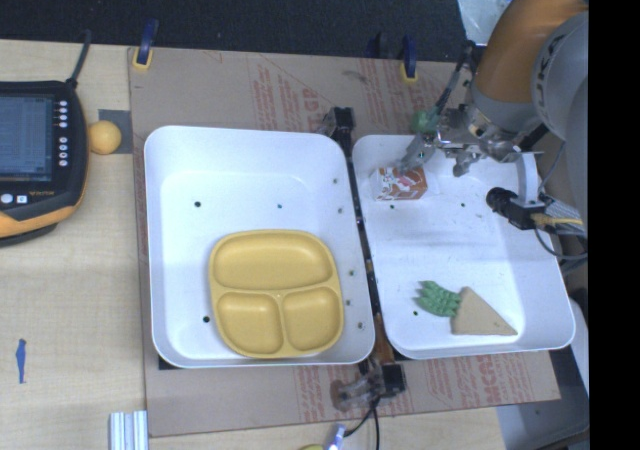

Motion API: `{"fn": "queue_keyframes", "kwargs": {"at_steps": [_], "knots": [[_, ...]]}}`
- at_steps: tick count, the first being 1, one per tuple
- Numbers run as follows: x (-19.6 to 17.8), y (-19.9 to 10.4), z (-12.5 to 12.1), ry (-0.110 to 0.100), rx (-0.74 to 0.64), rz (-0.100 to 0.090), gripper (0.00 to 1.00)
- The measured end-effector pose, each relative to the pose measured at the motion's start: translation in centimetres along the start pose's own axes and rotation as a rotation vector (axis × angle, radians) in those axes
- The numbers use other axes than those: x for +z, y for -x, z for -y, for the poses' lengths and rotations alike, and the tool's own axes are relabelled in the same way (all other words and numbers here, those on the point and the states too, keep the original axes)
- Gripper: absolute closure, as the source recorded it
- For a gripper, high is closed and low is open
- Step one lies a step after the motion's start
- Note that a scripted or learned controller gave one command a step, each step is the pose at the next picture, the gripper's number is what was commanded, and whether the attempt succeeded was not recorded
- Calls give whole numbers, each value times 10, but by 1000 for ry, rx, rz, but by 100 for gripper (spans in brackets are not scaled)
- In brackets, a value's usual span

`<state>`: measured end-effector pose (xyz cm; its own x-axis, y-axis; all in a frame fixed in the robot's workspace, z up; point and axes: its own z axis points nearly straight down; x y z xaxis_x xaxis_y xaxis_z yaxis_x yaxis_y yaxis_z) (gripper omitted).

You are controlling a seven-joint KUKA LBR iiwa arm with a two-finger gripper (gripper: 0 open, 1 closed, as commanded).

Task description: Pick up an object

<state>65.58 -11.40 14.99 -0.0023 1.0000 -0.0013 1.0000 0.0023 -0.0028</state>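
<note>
The yellow divided plate (pixel 276 292) fills the left bin (pixel 170 153), while in the right bin (pixel 545 333) a small crinkled packet (pixel 401 181), likely light and slippery, best pinched across its middle, lies under the gripper (pixel 424 150), its jaws' state untellable.

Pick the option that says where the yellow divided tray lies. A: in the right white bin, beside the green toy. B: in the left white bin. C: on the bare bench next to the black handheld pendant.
B: the yellow divided tray rests inside the left bin, while the right bin holds the green toy.
</note>
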Motion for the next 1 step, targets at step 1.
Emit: {"fn": "queue_keyframes", "kwargs": {"at_steps": [1], "knots": [[-28, -17, 41, -1, -1, 0, 0]]}}
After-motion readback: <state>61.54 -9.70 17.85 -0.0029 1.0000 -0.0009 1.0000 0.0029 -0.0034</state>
